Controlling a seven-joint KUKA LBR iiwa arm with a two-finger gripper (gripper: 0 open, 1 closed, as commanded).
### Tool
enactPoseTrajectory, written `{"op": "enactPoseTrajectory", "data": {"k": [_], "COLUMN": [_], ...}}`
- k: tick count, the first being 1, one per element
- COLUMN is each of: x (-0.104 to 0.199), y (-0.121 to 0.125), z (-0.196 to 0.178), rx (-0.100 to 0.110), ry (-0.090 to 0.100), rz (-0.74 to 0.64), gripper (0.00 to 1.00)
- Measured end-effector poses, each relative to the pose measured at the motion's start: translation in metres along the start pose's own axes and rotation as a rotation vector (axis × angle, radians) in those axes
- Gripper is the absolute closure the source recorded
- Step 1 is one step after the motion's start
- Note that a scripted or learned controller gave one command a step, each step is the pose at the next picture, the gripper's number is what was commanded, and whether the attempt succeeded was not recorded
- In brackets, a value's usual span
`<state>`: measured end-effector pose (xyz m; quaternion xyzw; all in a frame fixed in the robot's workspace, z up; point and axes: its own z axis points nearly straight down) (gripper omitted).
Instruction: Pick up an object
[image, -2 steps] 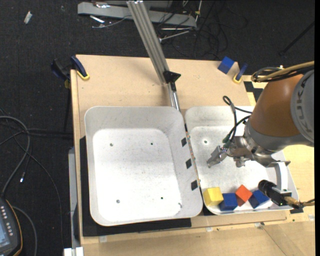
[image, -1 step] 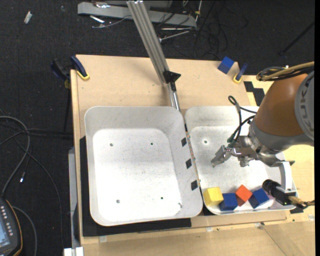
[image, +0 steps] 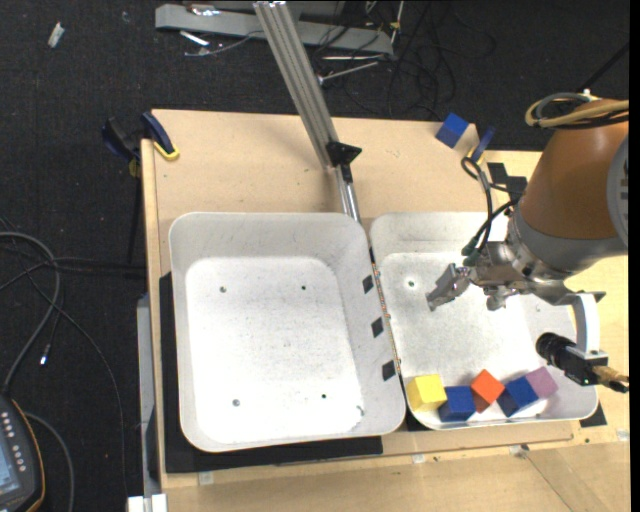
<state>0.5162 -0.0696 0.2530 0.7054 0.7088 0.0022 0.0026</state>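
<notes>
the tool (image: 445, 288) hangs over the bare middle of the right bin (image: 400, 245), holding nothing; i cannot tell whether it is open or closed. the blocks huddle below it along the bin's near wall: yellow block (image: 427, 390), blue block (image: 458, 402), orange block (image: 487, 386), another blue block (image: 519, 396), purple block (image: 542, 380). the yellow end block looks easiest to grasp; the wall and touching neighbours crowd the others. the left bin (image: 200, 240) sits well aside.

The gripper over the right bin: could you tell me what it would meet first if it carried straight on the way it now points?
Probably the bare floor of the right bin. The gripper points down and toward the left bin, and no block lies on that line; the blocks sit along the near wall. Depth is hard to judge here.
</notes>
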Motion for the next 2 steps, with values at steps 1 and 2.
{"op": "enactPoseTrajectory", "data": {"k": [1, 2], "x": [0.012, 0.098], "y": [-0.014, -0.023], "z": [-0.062, 0.021], "rx": [-0.001, 0.015], "ry": [0.000, 0.003], "rz": [0.000, -0.005], "gripper": [0.00, 0.00]}}
